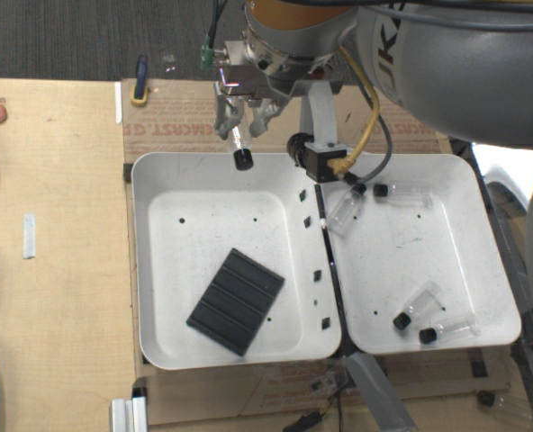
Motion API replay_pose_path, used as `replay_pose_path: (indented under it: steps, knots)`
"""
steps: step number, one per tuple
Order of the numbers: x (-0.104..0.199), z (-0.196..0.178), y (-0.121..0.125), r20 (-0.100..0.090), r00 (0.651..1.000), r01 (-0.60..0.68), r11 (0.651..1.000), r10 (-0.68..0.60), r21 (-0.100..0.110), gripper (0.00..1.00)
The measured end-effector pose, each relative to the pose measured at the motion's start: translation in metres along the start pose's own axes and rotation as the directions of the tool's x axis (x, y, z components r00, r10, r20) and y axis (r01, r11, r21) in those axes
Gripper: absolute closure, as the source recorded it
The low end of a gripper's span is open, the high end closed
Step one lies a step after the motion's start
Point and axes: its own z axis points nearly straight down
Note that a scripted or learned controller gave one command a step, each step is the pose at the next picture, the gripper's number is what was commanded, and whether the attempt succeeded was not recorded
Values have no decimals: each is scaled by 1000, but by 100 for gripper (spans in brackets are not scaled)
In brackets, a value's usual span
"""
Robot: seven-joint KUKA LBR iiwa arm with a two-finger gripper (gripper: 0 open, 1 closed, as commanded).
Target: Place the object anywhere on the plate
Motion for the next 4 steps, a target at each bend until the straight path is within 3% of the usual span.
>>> replay_pose_path:
  steps: [1,2,3,4]
  knots:
    - [-10,33,-117,-1,903,430,903,-430,-1,100]
    - [11,111,-105,-1,800,600,800,-600,1,100]
    - [6,91,-81,-1,784,620,784,-620,-1,100]
    - [6,111,-118,-1,653,757,653,-757,0,100]
